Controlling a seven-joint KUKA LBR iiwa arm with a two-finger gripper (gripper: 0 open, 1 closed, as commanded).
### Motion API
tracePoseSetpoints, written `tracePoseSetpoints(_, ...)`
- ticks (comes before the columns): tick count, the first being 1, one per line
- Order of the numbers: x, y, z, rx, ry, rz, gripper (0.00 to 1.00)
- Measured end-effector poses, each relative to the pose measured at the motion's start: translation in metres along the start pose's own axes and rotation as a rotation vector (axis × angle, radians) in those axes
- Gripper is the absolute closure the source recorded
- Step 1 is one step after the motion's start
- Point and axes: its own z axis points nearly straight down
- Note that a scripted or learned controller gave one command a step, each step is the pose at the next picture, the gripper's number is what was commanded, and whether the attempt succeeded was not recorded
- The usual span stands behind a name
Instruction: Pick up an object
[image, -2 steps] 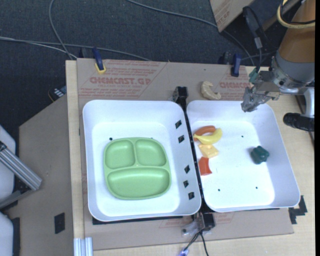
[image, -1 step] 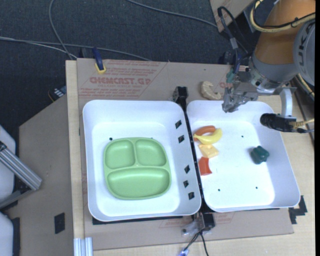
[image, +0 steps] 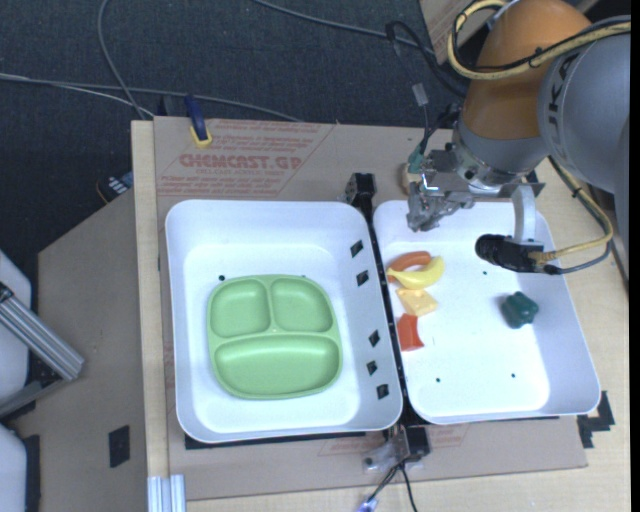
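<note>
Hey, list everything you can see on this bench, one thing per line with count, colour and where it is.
Bins: two, white, side by side on the bench.
Divided plate: one, light green, in the left-hand bin.
Banana-shaped piece: one, yellow and orange, right-hand bin by the divider.
Yellow chunk: one, just below the banana.
Red piece: one, below the yellow chunk.
Green object: one, dark green, right side of the right-hand bin.
Arm: one, grey and orange, jaws over the right-hand bin's far edge.

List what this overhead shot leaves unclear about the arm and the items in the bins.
- Gripper: too small and cluttered in the camera view to read its state.
- Arm: cut off by the top and right edges.
- Green object in the right bin: too small to identify.
- Yellow and orange pieces: overlapping, their outlines blur together.
</note>
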Motion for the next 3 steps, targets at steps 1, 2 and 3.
tracePoseSetpoints(1, 0.047, -0.011, -0.004, 0.000, 0.000, 0.000, 1.00)
tracePoseSetpoints(2, 0.104, -0.009, -0.004, -0.004, 0.001, -0.002, 1.00)
tracePoseSetpoints(3, 0.101, -0.009, -0.004, -0.003, -0.001, 0.003, 0.00)
